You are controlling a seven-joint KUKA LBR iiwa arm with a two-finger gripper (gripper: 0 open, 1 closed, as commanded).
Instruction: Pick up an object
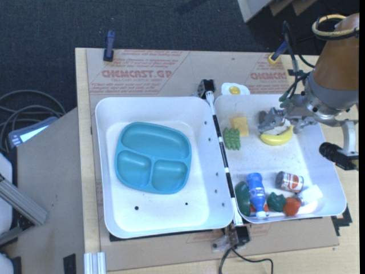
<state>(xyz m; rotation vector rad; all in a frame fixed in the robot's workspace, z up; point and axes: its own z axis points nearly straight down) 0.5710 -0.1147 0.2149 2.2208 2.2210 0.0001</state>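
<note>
- I'm watching the arm (pixel 336 61) reach in over the right bin (pixel 331 176), gripper (pixel 279 120) low and touching or just above the banana (pixel 276 137). I can't tell from here whether it has closed on anything.
- Biggest worry: the banana is curved and smooth, so I'd expect it to roll or squirt sideways if the gripper lands off its middle.
- Next worry: the yellow block (pixel 240 125) and the green piece (pixel 231 138) sit near, by the dividing wall; a sideways nudge could shove the banana into them.
- The left bin (pixel 108 170) carries a blue divided tray (pixel 153 157), well apart, no risk there.
- In the near corner a blue bottle (pixel 256 194) and a small can (pixel 290 182) crowd together; their labels are too small for me to read.
- Writing: the table (pixel 142 67) sheet shows red print, "CHEMCAST GP" as best I can make out.
</note>
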